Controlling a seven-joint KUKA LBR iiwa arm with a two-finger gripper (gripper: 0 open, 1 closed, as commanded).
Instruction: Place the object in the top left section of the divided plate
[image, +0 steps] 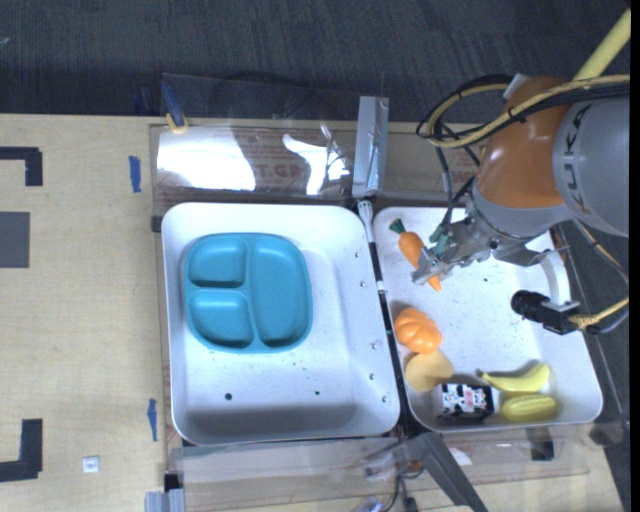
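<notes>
Two shallow white bins sit side by side on a wooden bench, seen from above at a slant. The left bin (270, 400) holds a blue divided plate (247, 290) with two small sections on its left and one large section on its right. All three sections look bare, so the task appears not yet done.

The right bin (500, 300) holds a scatter of toy foods, likely the stock to pick from. A grey arm with an orange band (525, 160) reaches in from the right, over that bin's upper part.

Its gripper (437, 262) points down at a small toy carrot (413, 250), orange with a green top, lying near the bin's upper left corner. The fingers appear to be down around the carrot's lower end; whether they are clamped on it cannot be told.

Lower in the bin lie a toy pumpkin (417, 329), a yellow rounded piece (428, 371), a black-and-white carton (466, 400), and a toy banana (520, 379) above another yellow item (527, 406).
</notes>
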